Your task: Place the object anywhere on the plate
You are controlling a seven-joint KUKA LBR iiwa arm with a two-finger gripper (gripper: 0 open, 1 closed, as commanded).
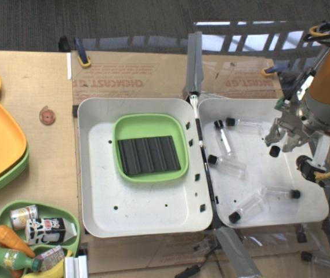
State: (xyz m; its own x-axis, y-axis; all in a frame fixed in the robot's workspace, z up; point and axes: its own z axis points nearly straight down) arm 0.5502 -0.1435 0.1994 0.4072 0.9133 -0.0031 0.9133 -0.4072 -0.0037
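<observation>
A light wooden bench [49, 149] under dark carpet holds cardboard and two white bins. The left bin [95, 207] carries a green plate [151, 126] with a black ribbed mat [150, 155]. The right bin [257, 210] holds scattered clear tubes [225, 142] with black caps. The arm [327, 80] leans in from the right, its gripper [276, 142] low over the right bin; its grip cannot be made out.
</observation>
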